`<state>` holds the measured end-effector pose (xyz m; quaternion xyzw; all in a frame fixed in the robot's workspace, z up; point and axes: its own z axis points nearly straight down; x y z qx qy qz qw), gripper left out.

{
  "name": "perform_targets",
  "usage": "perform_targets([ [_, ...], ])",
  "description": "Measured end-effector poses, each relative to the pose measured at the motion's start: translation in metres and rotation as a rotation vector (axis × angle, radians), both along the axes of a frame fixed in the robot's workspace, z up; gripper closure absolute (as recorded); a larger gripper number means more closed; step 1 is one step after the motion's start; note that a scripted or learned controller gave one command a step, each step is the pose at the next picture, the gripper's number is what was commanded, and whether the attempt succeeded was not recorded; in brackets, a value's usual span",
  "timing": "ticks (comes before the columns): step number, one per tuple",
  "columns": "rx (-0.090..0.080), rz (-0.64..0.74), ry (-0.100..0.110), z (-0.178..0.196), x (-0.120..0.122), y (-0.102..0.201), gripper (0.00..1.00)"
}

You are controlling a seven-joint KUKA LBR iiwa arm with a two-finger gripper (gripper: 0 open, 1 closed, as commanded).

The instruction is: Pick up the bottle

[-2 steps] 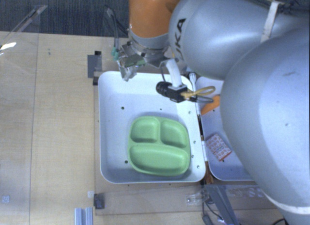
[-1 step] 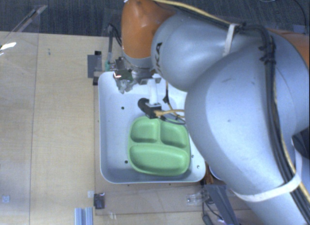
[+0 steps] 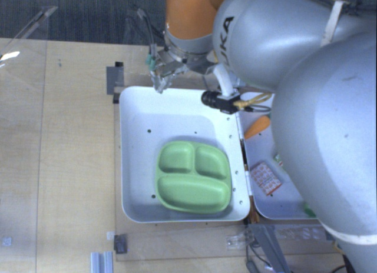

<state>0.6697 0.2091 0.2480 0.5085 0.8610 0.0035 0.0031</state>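
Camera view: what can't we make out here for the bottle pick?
- Bottle: cannot be identified; the arm covers most of the right bin.
- Right bin contents: an orange item and a red-patterned packet show partly, the rest hidden by the arm.
- Gripper: small and blurred at the left bin's far rim; finger state unreadable.
- Green divided tray: fully visible.

My single fixed camera looks steeply down from above the bench, close enough that the arm (image 3: 294, 60) entering from frame right looms large, with both white bins (image 3: 135, 148) lying below the gripper (image 3: 159, 83).
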Motion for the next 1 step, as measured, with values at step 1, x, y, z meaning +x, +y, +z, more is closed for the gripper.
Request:
perform_targets([
  [1, -0.001, -0.375, 0.010, -0.0983, -0.0021, 0.0151, 1.00],
])
